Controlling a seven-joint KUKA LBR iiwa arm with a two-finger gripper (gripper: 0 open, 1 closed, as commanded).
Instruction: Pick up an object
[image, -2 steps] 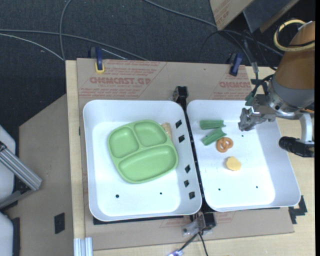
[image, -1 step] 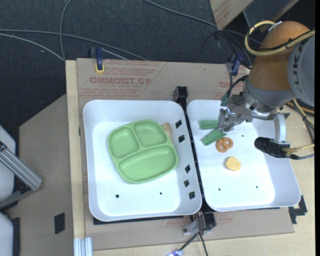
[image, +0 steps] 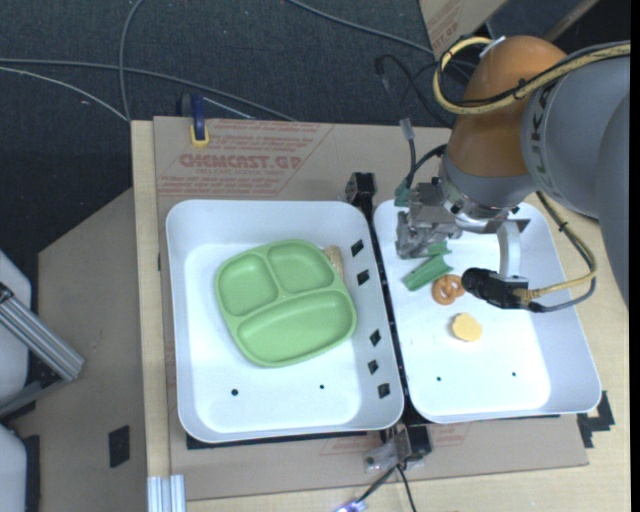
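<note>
Your claw (image: 420, 243) hangs over the far left part of the right bin (image: 500, 370), close to the wall it shares with the left bin (image: 290, 385). It points down at the bin floor, and the arm (image: 500, 110) with its orange band bulks over it from the right. From this slanted view you cannot tell whether the claw is open or closed, and you cannot say that it grips anything.

Just below its tip lies a green piece (image: 428, 271), long and narrow, slanting across the white floor. The near end of the claw meets the upper edge of that piece in the picture, but whether they truly touch is unclear.

Just beside the green piece, on its near right, you see an orange ring (image: 447, 290) lying flat. A yellow disc (image: 466, 327) sits near the ring, a little closer to you and apart from both.

In the left bin a green plate (image: 287, 300) with three compartments lies flat, turned at a slant. A small tan thing (image: 333, 259) peeks out at its far right corner, touching the rim.

Both bins rest on a cardboard sheet (image: 250, 150) printed with red letters.
</note>
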